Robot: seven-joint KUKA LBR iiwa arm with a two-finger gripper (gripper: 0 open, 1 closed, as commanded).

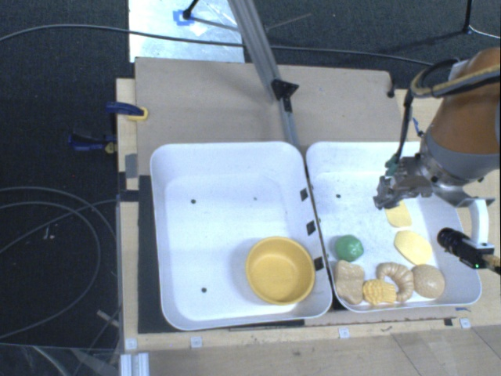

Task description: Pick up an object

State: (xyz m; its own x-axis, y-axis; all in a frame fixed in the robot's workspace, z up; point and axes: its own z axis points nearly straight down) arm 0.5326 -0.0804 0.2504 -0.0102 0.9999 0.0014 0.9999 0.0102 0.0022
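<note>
The corn cob (379, 292) lies nearest you, at the front rim of the right bin (344, 159); take it as your landmark. The gripper (389, 197) hangs well behind it, just over a pale yellow piece (399, 216); whether it is spread or closed you cannot tell, and nothing shows held. Lower straight onto that piece and centre it before closing; the green ball (349, 247) sits behind-left of the cob, the yellow bowl (279, 269) far left in the left bin (227, 159).
</note>
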